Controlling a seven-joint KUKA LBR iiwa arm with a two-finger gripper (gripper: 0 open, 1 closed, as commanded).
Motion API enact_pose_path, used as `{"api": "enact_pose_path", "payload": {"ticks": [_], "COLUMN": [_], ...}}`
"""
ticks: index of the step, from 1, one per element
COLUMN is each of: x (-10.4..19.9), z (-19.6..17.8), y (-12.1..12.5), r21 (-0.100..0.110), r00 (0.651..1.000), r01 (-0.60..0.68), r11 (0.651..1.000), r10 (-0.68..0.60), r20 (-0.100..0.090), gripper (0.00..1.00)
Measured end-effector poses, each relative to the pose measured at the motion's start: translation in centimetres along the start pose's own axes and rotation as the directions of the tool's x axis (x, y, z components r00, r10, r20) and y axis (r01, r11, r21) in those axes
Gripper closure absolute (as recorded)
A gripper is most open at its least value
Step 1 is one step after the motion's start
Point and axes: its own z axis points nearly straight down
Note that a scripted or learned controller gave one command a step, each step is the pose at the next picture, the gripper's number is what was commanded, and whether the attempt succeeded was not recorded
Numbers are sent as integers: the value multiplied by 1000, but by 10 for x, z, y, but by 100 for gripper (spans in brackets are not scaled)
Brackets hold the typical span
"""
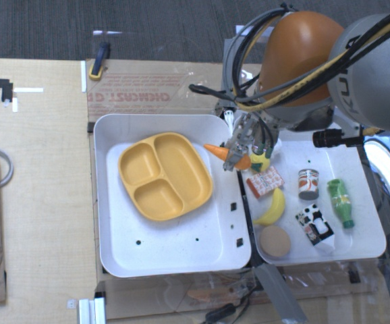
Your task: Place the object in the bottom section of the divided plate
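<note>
A yellow divided plate (164, 175) lies in the left white bin (175, 252), with one long section on its right side and two smaller ones on its left and bottom. All three sections hold nothing. My gripper (237, 156) hangs over the wall between the two bins, just right of the plate's rim. It is shut on an orange toy carrot (217, 151), whose pointed end sticks out to the left toward the plate. The carrot is lifted off the bin floor.
The right bin (367, 248) holds a banana (271, 208), a red-and-white packet (265, 180), a small can (308, 183), a green bottle (340, 202), a black-and-white item (315, 224) and a tan disc (274, 241). A yellow-green item (260, 160) sits beside the gripper.
</note>
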Motion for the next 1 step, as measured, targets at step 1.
{"api": "enact_pose_path", "payload": {"ticks": [1], "x": [0], "z": [0], "y": [0], "r21": [0], "r00": [1000], "r01": [0], "r11": [1000], "r10": [0], "r20": [0], "gripper": [0]}}
